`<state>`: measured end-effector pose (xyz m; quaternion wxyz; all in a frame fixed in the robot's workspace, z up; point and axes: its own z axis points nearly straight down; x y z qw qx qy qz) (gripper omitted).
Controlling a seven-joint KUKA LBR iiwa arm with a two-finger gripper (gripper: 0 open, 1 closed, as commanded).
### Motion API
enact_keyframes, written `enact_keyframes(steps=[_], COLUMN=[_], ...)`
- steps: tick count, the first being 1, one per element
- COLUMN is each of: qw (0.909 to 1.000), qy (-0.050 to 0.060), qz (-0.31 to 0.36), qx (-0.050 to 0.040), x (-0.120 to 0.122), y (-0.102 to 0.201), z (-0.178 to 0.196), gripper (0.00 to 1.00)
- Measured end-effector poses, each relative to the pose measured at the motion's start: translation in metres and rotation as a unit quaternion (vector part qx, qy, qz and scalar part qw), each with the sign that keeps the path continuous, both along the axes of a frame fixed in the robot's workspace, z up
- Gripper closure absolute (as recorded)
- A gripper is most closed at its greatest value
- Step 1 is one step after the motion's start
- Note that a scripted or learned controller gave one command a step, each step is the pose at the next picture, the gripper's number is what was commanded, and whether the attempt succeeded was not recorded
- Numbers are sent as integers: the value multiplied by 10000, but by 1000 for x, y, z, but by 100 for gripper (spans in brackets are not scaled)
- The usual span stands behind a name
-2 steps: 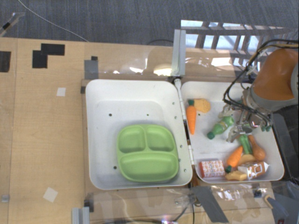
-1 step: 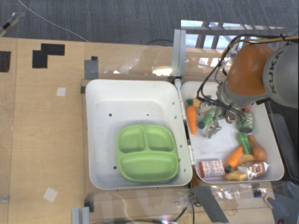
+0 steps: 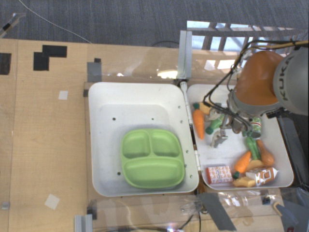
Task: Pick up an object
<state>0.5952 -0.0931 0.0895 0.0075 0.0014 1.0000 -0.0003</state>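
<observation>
My gripper (image 3: 220, 138) hangs low over the middle of the right bin (image 3: 286, 178), under the orange wrist band. Just to its left lie a carrot (image 3: 198, 123) along the bin's left wall and a small green vegetable (image 3: 214, 125). A green-labelled can (image 3: 255, 127) and a green pod (image 3: 251, 144) lie just to its right. Nearer the front sit a second carrot (image 3: 243, 162), a brown sausage (image 3: 266, 154), a red box (image 3: 218, 174), a small bottle (image 3: 263, 175) and a yellow wedge (image 3: 244, 181). I see nothing held in the gripper.
The left bin (image 3: 106, 110) holds a green divided plate (image 3: 152, 158) at its front. A raised divider (image 3: 189, 129) separates the two bins. Black cables (image 3: 227, 81) trail from the arm over the right bin's back. Wooden bench (image 3: 43, 139) surrounds both bins.
</observation>
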Motion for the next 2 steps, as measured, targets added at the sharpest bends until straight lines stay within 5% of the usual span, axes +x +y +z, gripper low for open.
enact_keyframes(steps=[1,2], qw=[9992,9951], qy=[366,6], qz=[-156,-988], qx=[42,14], x=[58,16], y=[-3,11], z=[0,0], gripper=[0,0])
